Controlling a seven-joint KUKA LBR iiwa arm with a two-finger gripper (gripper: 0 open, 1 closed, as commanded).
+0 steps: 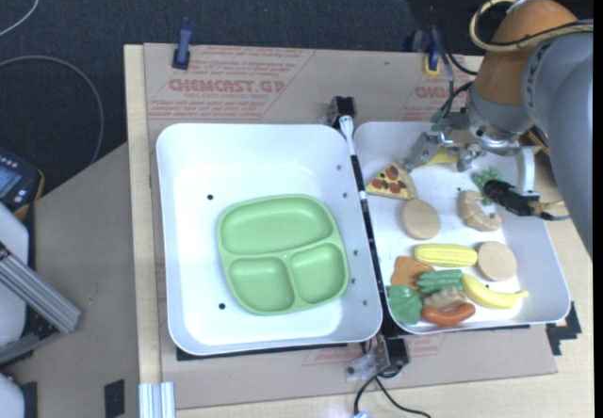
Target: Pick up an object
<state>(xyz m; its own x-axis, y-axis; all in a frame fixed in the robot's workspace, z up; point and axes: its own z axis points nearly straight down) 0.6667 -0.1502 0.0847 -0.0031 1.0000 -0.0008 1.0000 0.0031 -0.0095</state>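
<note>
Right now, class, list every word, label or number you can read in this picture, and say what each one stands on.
"CHEMCAST GP": red print, repeated, on the brown board under the bins.
Smaller red lines around it: too blurred to read.
Nothing else legible.

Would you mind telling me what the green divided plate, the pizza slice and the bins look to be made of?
The green plate looks like moulded plastic with a matte finish: one even colour, soft rounded dividers. The pizza slice seems to be a plastic toy, flat with painted-looking toppings, though rubber is possible. The left bin and right bin appear to be thin, smooth white plastic with rounded rims.
</note>
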